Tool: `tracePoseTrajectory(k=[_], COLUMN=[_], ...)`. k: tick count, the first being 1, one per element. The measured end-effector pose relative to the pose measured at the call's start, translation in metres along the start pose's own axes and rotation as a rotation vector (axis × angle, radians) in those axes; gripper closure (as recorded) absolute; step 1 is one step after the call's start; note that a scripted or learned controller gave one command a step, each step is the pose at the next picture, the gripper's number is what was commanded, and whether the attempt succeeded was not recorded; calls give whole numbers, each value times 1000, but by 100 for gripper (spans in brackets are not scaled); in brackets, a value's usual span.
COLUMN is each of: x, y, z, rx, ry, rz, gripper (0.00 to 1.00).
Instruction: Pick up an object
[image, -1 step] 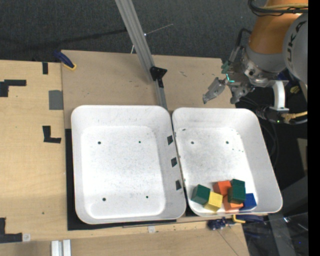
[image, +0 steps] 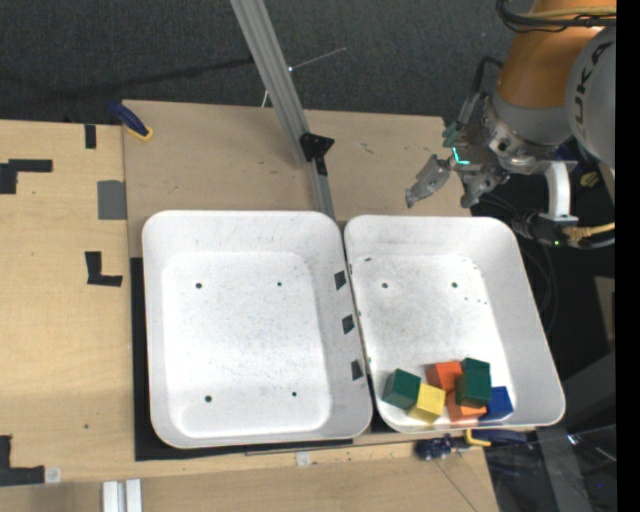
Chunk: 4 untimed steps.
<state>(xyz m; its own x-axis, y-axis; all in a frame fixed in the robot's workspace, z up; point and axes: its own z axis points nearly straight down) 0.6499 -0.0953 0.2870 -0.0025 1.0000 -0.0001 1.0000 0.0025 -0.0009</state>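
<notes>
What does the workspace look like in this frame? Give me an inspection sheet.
Surface: tan wooden bench bearing two shallow white bins.
Job's things: small coloured blocks, green, yellow, orange and blue, clustered in the near corner of the right-hand white bin.
Clutter: nothing seen in the left-hand white bin.
Grippers: pincer raised beyond the right bin's far edge, holding nothing visible.
Cables: black cables beside the arm.
Surroundings: slanted grey metal bar; dark floor.
</notes>
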Motion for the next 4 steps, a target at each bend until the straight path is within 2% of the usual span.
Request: tracePoseTrajectory(k=[1,2,3,4], x=[-5,-11,-10,-8], y=[-7,-1,-9,-7], z=[61,120,166,153], rx=[7,7,5,1], ry=[-1,-1,-1,0], rz=[2,2,1,-1], gripper=[0,0,0,100])
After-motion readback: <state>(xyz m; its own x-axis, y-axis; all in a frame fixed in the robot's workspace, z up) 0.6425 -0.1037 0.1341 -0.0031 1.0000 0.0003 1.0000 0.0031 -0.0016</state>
